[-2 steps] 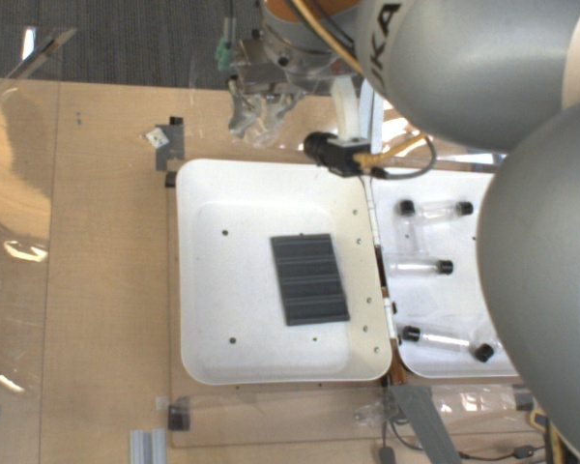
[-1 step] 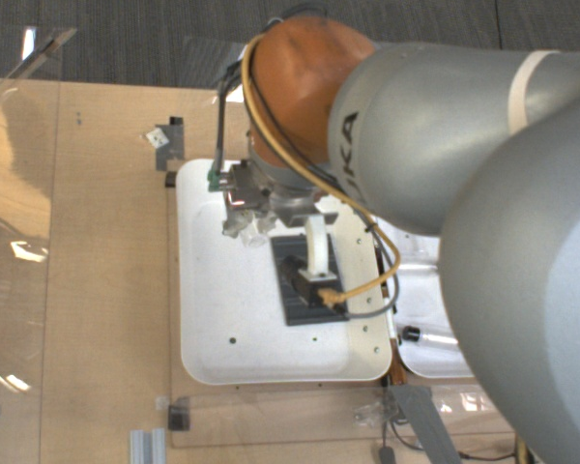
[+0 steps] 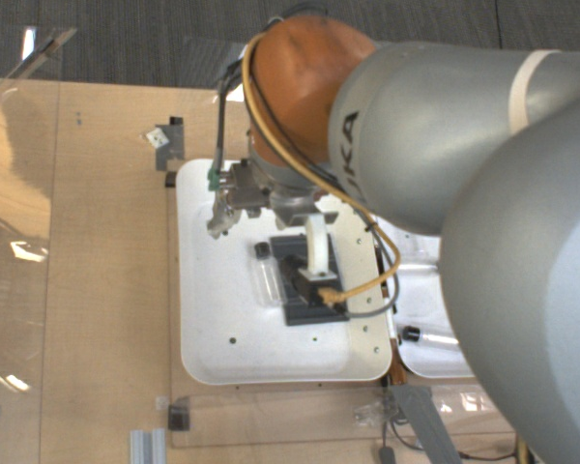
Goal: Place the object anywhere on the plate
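— Where does the object sit?

— A small clear tube (image 3: 267, 280) with a dark cap (image 3: 261, 250) lies flat on the floor of the left bin (image 3: 213, 341), near its middle. It looks to be the task's thing, though the view is too coarse to say just what it is.

— And the gripper?

— The gripper (image 3: 218, 224) hangs over the upper left part of that bin, up-view of the tube and apart from it. It holds nothing, and whether it stands open or closed cannot be told from this angle.

— How would the tube handle?

— Probably light and stiff. It appears to be thin see-through plastic, smooth and rounded. It likely rolls if nudged from the side and may slip out of a loose pinch. The bin floor is glossy white moulded plastic with rounded corners, so little holds the tube still.

— Where should it be taken?

— Across its narrow width, about mid-length, with the grip set square to the long axis. The capped end may be less slick, but it is short. A gentle squeeze should do, since a hard one could crack the tube or shoot it out.

— Anything else?

— The right bin (image 3: 420, 361) shows below the grey arm (image 3: 445, 114). Both bins rest on a pale wood-grain bench (image 3: 77, 259).
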You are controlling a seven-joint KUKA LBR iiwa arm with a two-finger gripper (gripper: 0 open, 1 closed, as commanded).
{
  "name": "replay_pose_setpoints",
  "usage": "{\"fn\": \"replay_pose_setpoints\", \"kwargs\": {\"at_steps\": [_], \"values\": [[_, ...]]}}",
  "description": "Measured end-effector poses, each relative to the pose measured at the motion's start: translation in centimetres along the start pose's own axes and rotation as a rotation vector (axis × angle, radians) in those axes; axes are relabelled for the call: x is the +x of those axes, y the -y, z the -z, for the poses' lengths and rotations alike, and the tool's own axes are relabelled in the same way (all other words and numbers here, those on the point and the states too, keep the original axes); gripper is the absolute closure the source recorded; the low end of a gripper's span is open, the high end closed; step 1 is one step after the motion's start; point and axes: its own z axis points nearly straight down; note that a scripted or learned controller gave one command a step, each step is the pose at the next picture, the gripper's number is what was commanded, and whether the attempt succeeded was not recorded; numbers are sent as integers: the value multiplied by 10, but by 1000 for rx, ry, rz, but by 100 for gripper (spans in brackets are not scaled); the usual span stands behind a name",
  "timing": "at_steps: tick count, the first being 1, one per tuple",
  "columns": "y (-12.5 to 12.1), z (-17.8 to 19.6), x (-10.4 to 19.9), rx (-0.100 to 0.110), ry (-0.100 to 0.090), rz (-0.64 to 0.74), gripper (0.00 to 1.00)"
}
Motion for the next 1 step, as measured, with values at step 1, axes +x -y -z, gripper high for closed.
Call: {"fn": "replay_pose_setpoints", "kwargs": {"at_steps": [1], "values": [[24,-154,7,-2,-1,13,0]]}}
